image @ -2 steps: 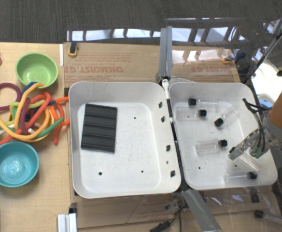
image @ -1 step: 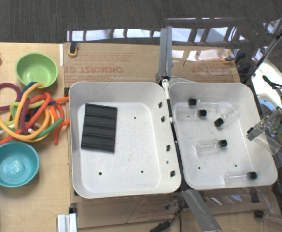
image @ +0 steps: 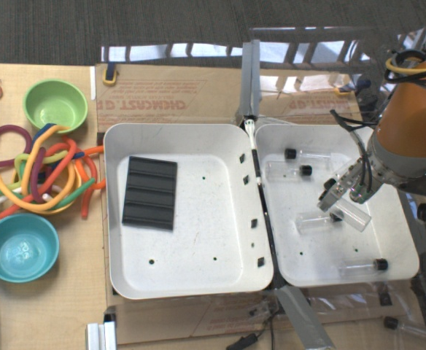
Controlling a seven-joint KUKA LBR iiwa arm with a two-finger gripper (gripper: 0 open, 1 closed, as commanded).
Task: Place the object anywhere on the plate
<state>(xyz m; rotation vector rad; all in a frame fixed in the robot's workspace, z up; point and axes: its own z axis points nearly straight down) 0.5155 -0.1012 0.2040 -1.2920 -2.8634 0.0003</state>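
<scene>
From where I stood, the nearest thing in the right bin (image: 410, 257) was a clear tube with a black cap (image: 362, 267), lying close to the front wall. A little further in lay another clear tube (image: 314, 224), and just beside it the jaws of the arm's gripper (image: 335, 201) hung low over a clear tube lying at a slant (image: 354, 216); I could not tell whether they were clenched or released, nor whether anything sat between them. Behind that, two more capped tubes (image: 300, 154) rested towards the back of the same bin. The orange band of the arm (image: 411, 121) loomed over the right side. In the left bin (image: 118, 195) lay a flat black ribbed slab (image: 149, 192), which I took for the plate, with nothing on it. So, as far as I could judge, the job was hardly begun: a tube had yet to be lifted clear, carried across the divider between the bins and set down on the black slab. Off to the left on the tabletop (image: 67, 297) sat a blue bowl (image: 20, 246), a tangle of coloured cords (image: 45, 173) and, farthest back, a green bowl (image: 55, 105).
</scene>
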